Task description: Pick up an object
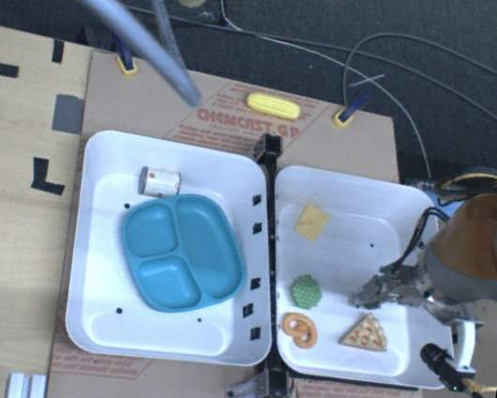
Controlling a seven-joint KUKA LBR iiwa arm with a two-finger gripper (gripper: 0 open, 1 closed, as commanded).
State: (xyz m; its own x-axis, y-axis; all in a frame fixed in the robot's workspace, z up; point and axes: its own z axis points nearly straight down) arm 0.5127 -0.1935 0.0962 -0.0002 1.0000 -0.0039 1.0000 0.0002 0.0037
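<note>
Pizza slice (pixel 365 334) lies near the front of the right bin (pixel 363 196), close to the right wall. The gripper (pixel 372 296) hangs just above it, on the far side, and grasps nothing. To do this well, it should drop straight down over the slice and pinch its sides, away from the pretzel (pixel 298 329) and green ball (pixel 306 292).

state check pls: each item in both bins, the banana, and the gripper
blue plate: left bin, upright, nothing on it
can: left bin, on its side, above the plate
cracker: right bin, flat
green ball: right bin, loose
pretzel: right bin, flat
pizza slice: right bin, flat, ungripped
banana: on cardboard behind bins
gripper: low, just above pizza slice
</note>
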